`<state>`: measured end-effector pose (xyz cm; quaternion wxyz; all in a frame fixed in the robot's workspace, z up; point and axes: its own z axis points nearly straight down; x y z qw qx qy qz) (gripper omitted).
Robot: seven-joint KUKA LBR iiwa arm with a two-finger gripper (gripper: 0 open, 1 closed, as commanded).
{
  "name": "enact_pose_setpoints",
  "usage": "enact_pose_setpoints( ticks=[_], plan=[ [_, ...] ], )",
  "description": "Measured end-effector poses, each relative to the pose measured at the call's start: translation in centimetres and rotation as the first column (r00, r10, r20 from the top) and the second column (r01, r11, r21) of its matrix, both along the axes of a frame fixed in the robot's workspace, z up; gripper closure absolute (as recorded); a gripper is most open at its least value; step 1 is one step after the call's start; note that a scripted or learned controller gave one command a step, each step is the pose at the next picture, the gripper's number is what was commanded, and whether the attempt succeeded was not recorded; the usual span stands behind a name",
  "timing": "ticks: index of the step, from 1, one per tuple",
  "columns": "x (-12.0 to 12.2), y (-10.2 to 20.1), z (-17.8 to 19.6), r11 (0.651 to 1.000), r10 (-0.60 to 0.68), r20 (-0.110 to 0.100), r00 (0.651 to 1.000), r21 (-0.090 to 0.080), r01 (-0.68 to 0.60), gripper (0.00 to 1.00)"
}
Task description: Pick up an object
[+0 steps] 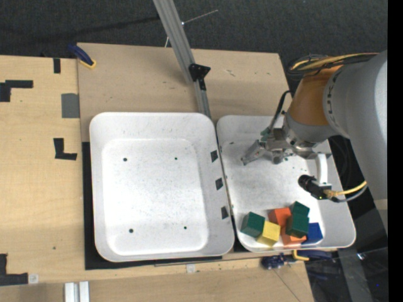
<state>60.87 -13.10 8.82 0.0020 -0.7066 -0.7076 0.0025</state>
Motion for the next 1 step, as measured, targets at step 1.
enact_pose_setpoints(
  ticks=[1],
  plan=[
    [0.13, 0.11, 1.3, 1.0, 0.002, 0.003, 1.0, 0.002, -0.002, 1.0]
  ],
)
